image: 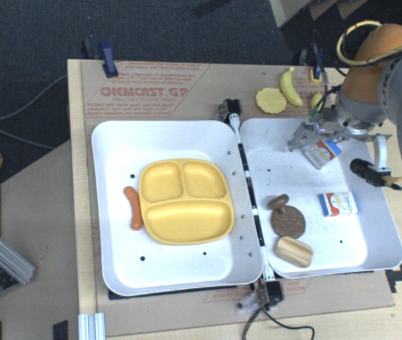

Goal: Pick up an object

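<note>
The small packet lies in the right bin, directly under the pincer. It looks light, thin and a little slippery, so I would take it across its short sides. The pincer is low over it, maybe touching; whether it is spread or closed, I cannot tell.

We are reading red print on the brown board lying under the bins, toward eleven o'clock: "CHEMCAST GP", with smaller red lines around it too fine to read. The small blue, white and red packet at three o'clock is showing print we cannot read.
</note>
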